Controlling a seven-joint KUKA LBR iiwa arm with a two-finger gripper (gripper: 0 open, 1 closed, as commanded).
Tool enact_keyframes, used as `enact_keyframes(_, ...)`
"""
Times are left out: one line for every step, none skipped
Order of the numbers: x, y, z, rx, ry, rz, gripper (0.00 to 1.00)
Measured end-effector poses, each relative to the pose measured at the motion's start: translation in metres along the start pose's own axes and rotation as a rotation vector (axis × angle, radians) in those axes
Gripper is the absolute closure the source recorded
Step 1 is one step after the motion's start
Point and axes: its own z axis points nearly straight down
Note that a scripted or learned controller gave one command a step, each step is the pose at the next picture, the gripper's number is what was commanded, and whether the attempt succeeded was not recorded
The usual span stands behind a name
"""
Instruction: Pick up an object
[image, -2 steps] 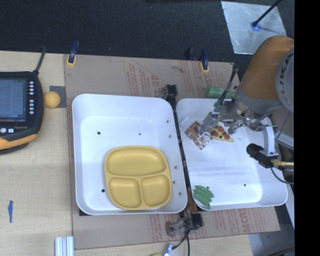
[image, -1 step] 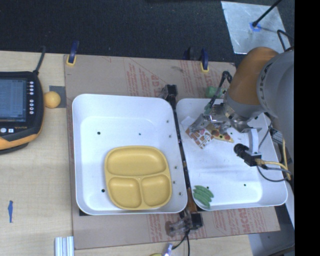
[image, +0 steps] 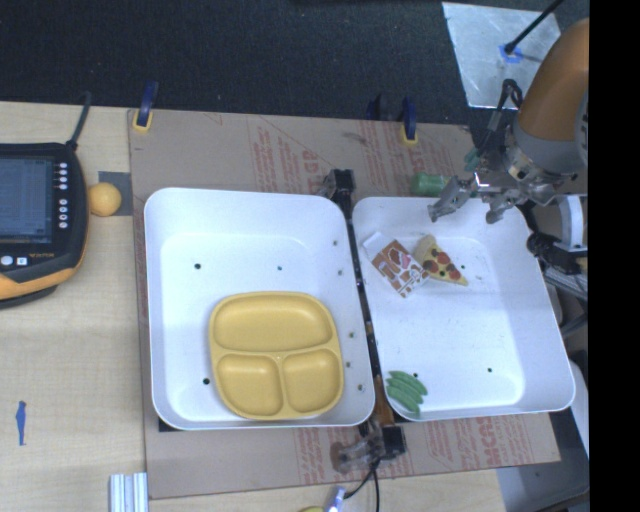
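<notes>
Jaws spread wide and empty, the two-finger gripper (image: 472, 204) hangs above the right white bin's (image: 520, 340) far edge, near a flat toy pizza slice (image: 438, 262), probably light, stiff, best pinched across its edges

Glossy white plastic bins (image: 250, 215) sit on matt brown cardboard (image: 260, 150), holding a smooth yellow plastic tray (image: 275, 352).

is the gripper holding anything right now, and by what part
Nothing is held. The gripper hangs open over the right bin's far edge, apart from the pizza slice.
</notes>
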Motion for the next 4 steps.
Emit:
enact_keyframes(0.022, -0.057, 0.09, -0.008, -0.001, -0.001, 0.0)
enact_keyframes(-0.013, -0.008, 0.096, -0.012, 0.004, -0.004, 0.0)
enact_keyframes(-0.065, 0.001, 0.042, 0.0, 0.0, 0.0, 0.0)
enact_keyframes(-0.065, 0.001, 0.095, 0.001, 0.0, -0.002, 0.0)
